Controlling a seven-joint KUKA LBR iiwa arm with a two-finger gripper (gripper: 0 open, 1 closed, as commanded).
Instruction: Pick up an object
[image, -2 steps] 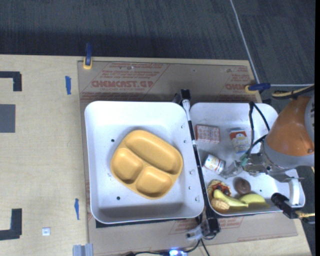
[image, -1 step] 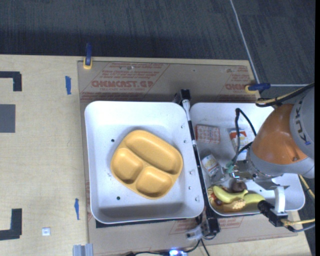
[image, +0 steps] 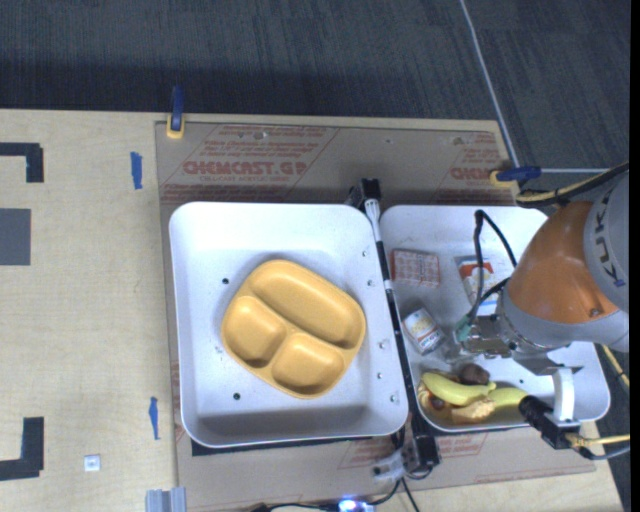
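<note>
The arm (image: 565, 275) is lowered into the right bin (image: 597, 400); jaw state cannot be told. A banana (image: 470, 392) lies at six o'clock there, approach judged underway, descent needed next.

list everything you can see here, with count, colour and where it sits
white bins: 2, white, side by side on the bench
divided tray: 1, yellow, three compartments, lying in the left bin
banana: 1, yellow with brown spots, near edge of the right bin
small packet: 1, white with red print, far left part of the right bin
small wrapped item: 1, pale and shiny, right bin beside the divider; too small to identify
cardboard sheet: 1, brown with red lettering, under both bins
clamps: 2 visible, blue and yellow, at the far edge of the cardboard
arm: 1, grey with orange band, over the right bin
gripper: 1, dark, above the banana
</note>
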